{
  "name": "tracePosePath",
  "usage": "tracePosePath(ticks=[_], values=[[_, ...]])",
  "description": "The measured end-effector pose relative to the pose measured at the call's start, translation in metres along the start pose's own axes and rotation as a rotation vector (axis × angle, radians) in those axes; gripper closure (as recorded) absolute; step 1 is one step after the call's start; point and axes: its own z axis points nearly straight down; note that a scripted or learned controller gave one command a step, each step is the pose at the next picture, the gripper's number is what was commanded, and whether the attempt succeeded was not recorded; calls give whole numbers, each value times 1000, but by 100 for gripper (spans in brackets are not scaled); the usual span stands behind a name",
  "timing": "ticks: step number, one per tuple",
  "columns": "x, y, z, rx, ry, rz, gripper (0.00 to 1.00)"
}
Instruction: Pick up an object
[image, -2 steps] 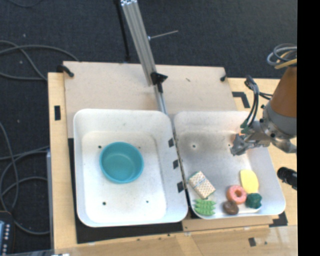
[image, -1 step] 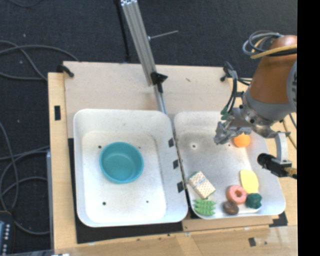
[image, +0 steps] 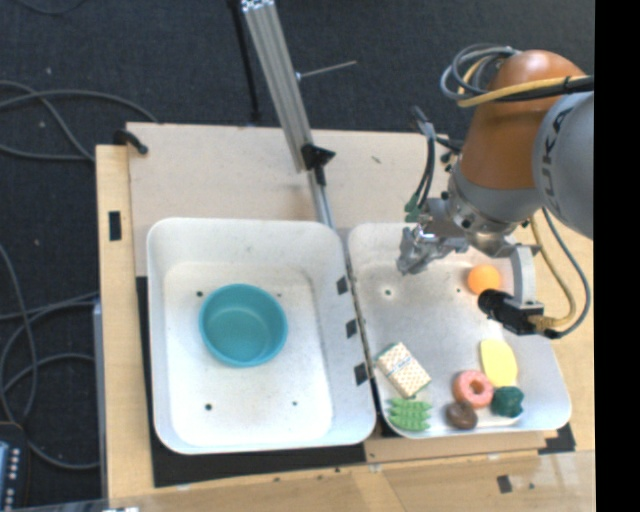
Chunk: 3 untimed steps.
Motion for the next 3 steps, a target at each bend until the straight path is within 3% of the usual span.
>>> tracePosePath(ticks=[3], values=[[131, 73, 41, 0, -2, 2, 100]])
